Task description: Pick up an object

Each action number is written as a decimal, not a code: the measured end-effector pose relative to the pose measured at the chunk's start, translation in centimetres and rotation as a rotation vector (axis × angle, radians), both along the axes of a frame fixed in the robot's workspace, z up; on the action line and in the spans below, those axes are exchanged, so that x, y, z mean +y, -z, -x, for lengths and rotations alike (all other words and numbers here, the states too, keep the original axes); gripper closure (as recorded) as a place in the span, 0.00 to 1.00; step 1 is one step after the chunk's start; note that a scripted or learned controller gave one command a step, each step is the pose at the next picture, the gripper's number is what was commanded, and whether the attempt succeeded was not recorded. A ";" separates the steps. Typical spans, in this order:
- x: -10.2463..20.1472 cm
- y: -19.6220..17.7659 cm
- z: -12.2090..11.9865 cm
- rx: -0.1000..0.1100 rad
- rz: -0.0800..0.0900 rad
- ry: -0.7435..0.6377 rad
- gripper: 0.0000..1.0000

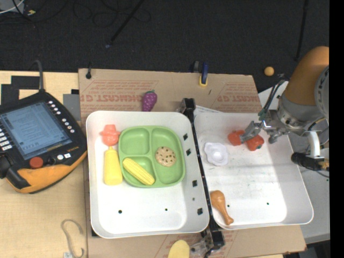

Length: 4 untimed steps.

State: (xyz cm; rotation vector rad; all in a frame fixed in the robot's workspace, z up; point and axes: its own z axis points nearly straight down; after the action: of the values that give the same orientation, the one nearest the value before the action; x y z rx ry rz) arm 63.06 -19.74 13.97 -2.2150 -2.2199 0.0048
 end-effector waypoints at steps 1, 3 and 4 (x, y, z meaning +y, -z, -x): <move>0.3 5.3 0.0 -0.003 0.002 -0.003 0.00; 0.5 -2.2 -0.6 -0.010 0.003 0.003 1.00; 0.5 -8.6 -0.6 -0.010 0.003 0.002 1.00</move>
State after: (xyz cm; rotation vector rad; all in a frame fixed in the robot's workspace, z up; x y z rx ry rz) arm 63.66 -19.24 22.57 -2.2239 -2.2237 -0.0036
